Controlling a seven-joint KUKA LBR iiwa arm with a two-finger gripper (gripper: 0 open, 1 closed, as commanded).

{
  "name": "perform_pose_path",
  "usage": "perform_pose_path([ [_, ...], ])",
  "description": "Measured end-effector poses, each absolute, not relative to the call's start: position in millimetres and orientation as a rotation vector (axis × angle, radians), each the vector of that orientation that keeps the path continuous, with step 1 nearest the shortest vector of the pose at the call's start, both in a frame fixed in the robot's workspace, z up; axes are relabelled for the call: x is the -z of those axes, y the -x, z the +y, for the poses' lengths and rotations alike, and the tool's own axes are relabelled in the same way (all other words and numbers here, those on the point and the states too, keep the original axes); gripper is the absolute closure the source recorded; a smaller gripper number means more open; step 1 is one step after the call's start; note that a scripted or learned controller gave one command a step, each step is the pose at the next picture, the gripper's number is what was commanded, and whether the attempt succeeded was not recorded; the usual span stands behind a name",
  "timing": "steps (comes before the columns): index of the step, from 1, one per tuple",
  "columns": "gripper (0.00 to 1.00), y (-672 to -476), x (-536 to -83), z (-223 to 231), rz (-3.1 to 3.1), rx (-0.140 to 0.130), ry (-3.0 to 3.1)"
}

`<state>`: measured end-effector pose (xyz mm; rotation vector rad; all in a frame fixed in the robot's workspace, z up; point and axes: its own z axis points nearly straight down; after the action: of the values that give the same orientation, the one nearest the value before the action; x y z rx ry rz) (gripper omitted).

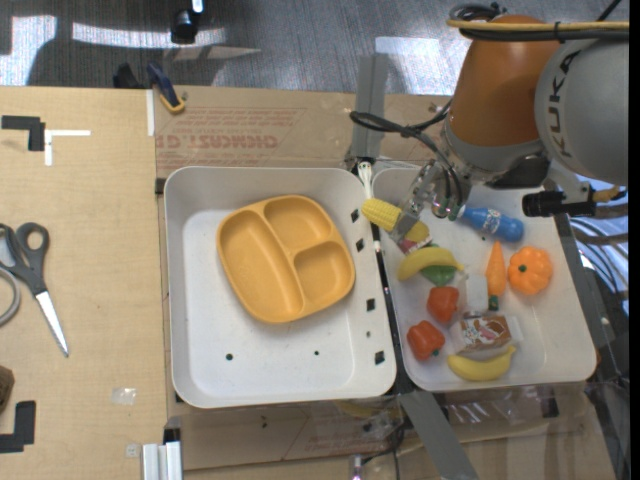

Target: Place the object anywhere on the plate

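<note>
- Left white bin (pixel 190 368): yellow-orange three-compartment plastic plate (pixel 287 257), nothing on it.
- Right white bin (pixel 575 353): toy foods, including yellow corn cob (pixel 381 213) at its upper-left corner.
- Gripper (pixel 418 220): just beside the corn; finger state cannot be determined.

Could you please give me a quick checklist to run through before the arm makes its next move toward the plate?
1. Plate sits flat in the left bin, compartments bare: ok.
2. Gripper is over the right bin, above the toys: ok.
3. An object is held between the fingers: cannot tell.
4. Corn lies at the right bin's near-plate edge, beside the gripper: ok.
5. Path from the gripper across the bin walls to the plate looks free: ok.
6. Remaining toys, such as the pumpkin and banana, lie apart from the gripper: ok.
</note>
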<state>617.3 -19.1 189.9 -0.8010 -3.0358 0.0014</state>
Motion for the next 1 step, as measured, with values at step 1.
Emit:
perform_pose_path([
  [1,1.00,-579.6,-204.8,40.0,-3.095,-0.001,0.536],
])
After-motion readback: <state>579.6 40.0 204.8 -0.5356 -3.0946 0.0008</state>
